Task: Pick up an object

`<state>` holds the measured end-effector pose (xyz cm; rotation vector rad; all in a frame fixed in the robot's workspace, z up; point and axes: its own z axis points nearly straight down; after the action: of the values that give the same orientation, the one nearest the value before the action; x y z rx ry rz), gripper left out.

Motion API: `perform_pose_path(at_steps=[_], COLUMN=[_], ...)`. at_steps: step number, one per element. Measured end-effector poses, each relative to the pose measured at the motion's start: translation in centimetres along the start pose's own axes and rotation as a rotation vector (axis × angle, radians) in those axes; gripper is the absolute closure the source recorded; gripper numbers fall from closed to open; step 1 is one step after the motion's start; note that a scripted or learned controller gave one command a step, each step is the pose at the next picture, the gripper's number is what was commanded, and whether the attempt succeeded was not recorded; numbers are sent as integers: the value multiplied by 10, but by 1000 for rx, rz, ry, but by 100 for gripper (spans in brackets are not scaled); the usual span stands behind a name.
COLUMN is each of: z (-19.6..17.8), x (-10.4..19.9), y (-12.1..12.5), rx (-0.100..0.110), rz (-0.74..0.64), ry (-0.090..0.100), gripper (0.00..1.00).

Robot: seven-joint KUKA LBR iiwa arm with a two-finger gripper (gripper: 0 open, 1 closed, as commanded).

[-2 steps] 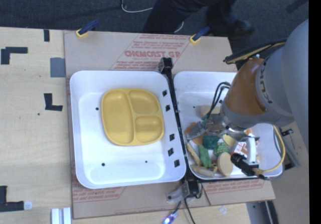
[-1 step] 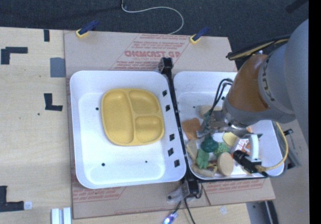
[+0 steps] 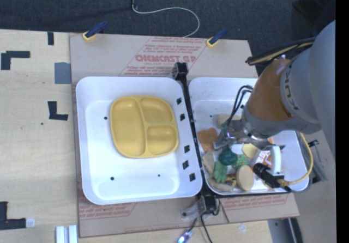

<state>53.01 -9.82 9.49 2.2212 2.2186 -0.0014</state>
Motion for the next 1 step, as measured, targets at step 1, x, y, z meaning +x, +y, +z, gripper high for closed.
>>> perform_pose_path(at_steps=[1], z=[9], x=[-52], y=[69], rx=[-4], rz=[-3], ry=[2], gripper=[0])
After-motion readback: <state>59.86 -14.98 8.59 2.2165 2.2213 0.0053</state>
